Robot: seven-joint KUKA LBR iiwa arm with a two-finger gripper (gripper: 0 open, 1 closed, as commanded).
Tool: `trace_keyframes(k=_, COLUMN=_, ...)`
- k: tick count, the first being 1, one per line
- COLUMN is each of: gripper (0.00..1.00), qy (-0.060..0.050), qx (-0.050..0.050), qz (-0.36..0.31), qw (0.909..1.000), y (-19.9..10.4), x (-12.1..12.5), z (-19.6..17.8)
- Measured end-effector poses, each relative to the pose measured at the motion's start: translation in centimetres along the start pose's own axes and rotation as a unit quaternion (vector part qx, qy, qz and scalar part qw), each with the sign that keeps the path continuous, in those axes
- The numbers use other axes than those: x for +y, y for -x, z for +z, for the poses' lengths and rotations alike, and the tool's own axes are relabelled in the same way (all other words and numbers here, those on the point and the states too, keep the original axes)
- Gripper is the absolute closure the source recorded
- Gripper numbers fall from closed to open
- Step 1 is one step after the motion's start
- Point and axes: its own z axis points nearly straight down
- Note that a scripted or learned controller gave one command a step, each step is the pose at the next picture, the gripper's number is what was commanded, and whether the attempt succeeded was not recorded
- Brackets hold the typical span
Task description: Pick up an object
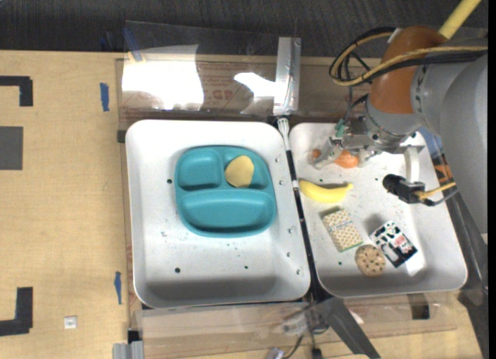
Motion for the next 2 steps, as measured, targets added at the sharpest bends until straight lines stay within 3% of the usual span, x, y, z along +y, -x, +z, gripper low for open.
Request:
trace_keyframes(k=1, gripper=1.0, qy=0.001, qx=-0.001, qz=-0.002, qw=1.0, y=-0.1, x=0.1, z=-1.2)
trace_keyframes(k=2, gripper=1.0, qy=0.006, qx=0.001, qz=0.061, qw=0.9981, y=-2.5, x=0.9, z=-10.3)
